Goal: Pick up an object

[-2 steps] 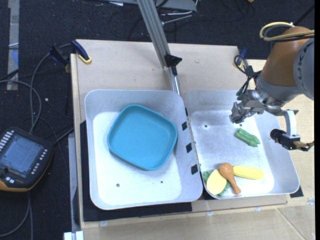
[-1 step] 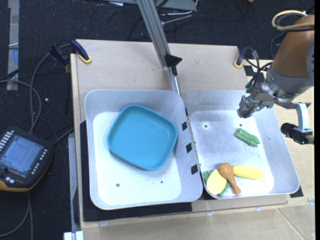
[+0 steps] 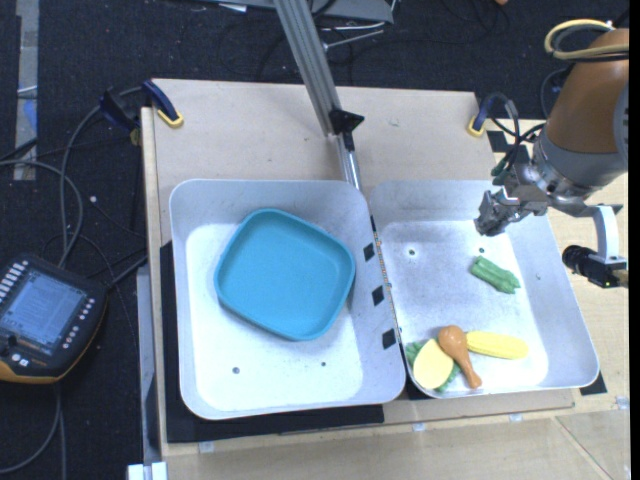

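I saw the gripper hovering at the right bin's upper part, above the green piece; grip state unreadable.

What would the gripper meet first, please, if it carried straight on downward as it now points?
Probably the bare floor of the right bin under the gripper; the green bean lies slightly nearer the camera, though depth is unclear.

Plate in left bin; pod mid right bin; 3 other items at its front edge.
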Tool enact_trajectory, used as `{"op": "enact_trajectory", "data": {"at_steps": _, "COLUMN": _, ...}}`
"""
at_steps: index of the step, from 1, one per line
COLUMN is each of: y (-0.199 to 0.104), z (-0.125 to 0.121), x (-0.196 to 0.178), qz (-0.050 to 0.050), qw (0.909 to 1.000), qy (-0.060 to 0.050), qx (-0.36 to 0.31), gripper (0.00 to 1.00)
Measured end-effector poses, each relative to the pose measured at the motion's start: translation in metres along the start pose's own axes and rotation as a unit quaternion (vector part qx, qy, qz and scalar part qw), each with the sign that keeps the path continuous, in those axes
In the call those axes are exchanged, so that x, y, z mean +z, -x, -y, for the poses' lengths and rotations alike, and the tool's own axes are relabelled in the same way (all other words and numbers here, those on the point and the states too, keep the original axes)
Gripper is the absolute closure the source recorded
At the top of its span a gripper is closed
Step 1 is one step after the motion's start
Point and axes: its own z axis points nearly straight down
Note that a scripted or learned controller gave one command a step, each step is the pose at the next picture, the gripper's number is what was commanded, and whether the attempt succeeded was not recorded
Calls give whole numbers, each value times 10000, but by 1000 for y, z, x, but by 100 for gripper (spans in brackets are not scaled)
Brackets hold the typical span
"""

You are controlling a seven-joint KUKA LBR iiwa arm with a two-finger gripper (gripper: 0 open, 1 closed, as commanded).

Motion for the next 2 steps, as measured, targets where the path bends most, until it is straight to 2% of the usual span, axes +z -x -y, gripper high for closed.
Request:
{"op": "enact_trajectory", "data": {"at_steps": 1, "y": -49, "z": -21, "x": -3, "qz": -4, "qw": 10000, "qy": 3, "qx": -22, "gripper": 100}}
{"op": "enact_trajectory", "data": {"at_steps": 2, "y": -109, "z": -27, "x": -14, "qz": -6, "qw": 10000, "qy": 5, "qx": -27, "gripper": 100}}
